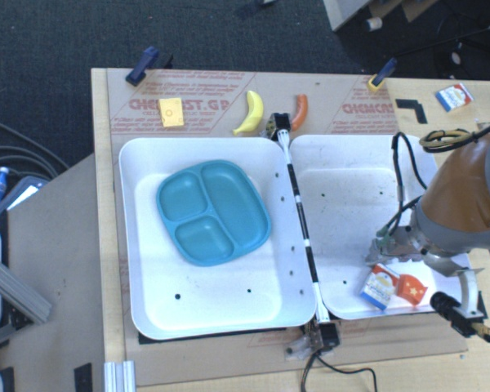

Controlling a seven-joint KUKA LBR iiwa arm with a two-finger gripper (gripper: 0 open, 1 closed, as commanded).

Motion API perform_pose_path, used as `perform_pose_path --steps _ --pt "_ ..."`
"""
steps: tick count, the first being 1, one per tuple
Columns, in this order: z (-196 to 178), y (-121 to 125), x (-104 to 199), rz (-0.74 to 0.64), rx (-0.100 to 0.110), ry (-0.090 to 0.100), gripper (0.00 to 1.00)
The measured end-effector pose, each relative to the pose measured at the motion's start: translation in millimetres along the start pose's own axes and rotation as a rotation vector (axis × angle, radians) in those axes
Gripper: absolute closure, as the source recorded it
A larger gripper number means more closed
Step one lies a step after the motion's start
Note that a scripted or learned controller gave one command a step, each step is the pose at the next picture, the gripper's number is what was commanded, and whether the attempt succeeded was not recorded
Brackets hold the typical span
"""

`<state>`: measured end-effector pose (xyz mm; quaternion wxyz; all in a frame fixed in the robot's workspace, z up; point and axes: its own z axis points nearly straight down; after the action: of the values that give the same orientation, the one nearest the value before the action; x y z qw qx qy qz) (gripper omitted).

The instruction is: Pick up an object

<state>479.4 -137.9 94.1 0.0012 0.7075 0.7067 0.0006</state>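
Note:
In the right bin [343,194], near its front right corner, lie a small white, blue and red carton [378,288] and a red-orange packet [412,287] side by side. My gripper [386,249] hangs low over the bin floor, just above and behind the carton. The grey wrist and orange band of the arm [461,198] hide much of it. A blue divided plate [213,211] rests in the left bin [147,284].
Behind the bins on the cardboard lie a yellow banana [249,113], an orange sausage-shaped toy [300,111] and a yellow square tag [171,113]. A black-and-white rail [298,211] divides the bins. Blue clamps [140,66] hold the back edge.

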Motion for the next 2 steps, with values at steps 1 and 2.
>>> perform_pose_path --steps 1,2 --pt "0.2 -0.4 0.1 0.0 0.002 0.001 0.0" --pt "-9.5 -0.2 0.2 0.001 0.001 0.0 1.0"
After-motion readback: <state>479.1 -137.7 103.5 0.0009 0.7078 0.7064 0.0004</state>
